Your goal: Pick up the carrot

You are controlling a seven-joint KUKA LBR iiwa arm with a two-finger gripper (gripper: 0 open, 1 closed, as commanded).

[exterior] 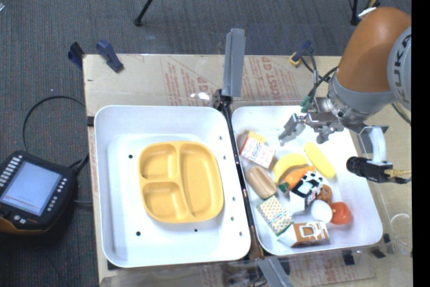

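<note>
The carrot point(293, 177) shows as a small orange piece in the right bin point(366, 225), wedged between a yellow banana point(291, 162) and a black-and-white cow-patterned carton point(308, 183) that covers part of it. My gripper point(306, 132) hangs over the bin's far half, up and slightly right of the carrot and apart from it. It is open, its fingers spread wide with nothing between them. A yellow block point(320, 159) lies just below the right finger.
The right bin is crowded: a pink-and-white carton point(259, 150), a bread roll point(261, 182), a green-patterned carton point(274, 214), a white egg point(321, 211), a red tomato point(341, 213), an orange carton point(309, 233). The left bin point(111, 144) holds a yellow divided plate point(181, 182).
</note>
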